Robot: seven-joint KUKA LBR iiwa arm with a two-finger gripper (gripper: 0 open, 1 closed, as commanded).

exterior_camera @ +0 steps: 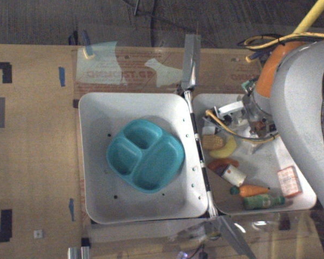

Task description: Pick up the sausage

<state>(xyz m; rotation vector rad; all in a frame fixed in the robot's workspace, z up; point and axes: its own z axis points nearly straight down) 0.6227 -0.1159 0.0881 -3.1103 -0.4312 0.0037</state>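
Gripper Above the Right Bin: Approach Notes for the Sausage Pick

Camera view. Gripper hangs over the upper part of the right bin, at the end of the grey arm that enters from the right. Cables and the wrist body cover its tip, so I cannot tell whether it is released or clenched. Nothing is visibly held in it.

The sausage is judged to be the short reddish-brown piece near the right bin's left wall. It lies just below the banana and touches, or is partly overlapped by, the white bottle. A tan, corn-like item sits just above the banana. The carrot, green bottle and a small red box lie along the lower edge, apart from the target. The left bin holds a teal divided tray.

Step in hand: positioning for the grasp; the pick is not yet made.

Procedure advice:
1. Translate the gripper toward the bin's left wall until it is centred over the exposed end of the sausage.
2. Align the jaws across the sausage's short axis.
3. Descend on the side away from the white bottle, so that the bottle is not pinched or pushed.
4. Keep clear of the bin wall and the banana.
5. Close, then lift straight up.
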